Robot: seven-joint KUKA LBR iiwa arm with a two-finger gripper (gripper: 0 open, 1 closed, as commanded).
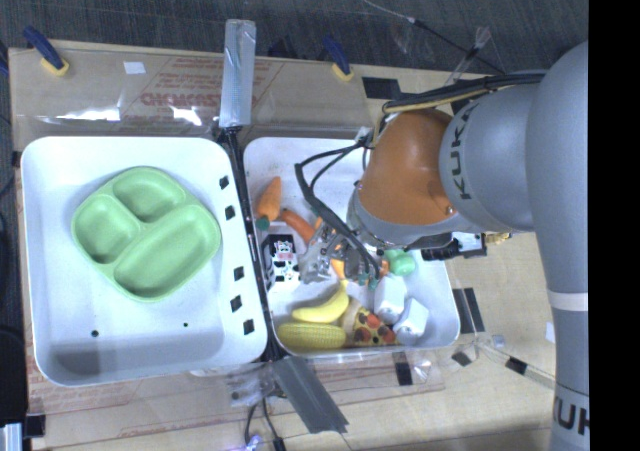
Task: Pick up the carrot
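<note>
While the grey arm [520,169] with its orange band [405,174] reaches in from the right, it hangs over the right bin [300,151], and this bin serves as the landmark for everything else. The tool [335,257] sits low over the middle of that bin, amid black cables [310,179]; whether it is open or closed, and whether it has hold of anything, cannot be told from this angle.

The carrot [270,196] lies inside the right bin, near its left wall and toward its far end, its orange body tilted. Just beside it, closer to the middle of the bin, lies a second orange piece [300,223] that runs toward the tool. A small black-and-white item [283,257] rests against the bin's left wall, nearer than the carrot. At the near end of the bin lie a banana [322,306] and, just in front of it, a corn cob [308,336]. A green item [402,262] and white items [400,307] sit toward the bin's right side, under the arm.

Left of the right bin, touching it along a shared edge, stands the left bin [60,339], which holds a green divided plate [147,231] with three compartments. Both bins rest on the tabletop [500,269].
</note>
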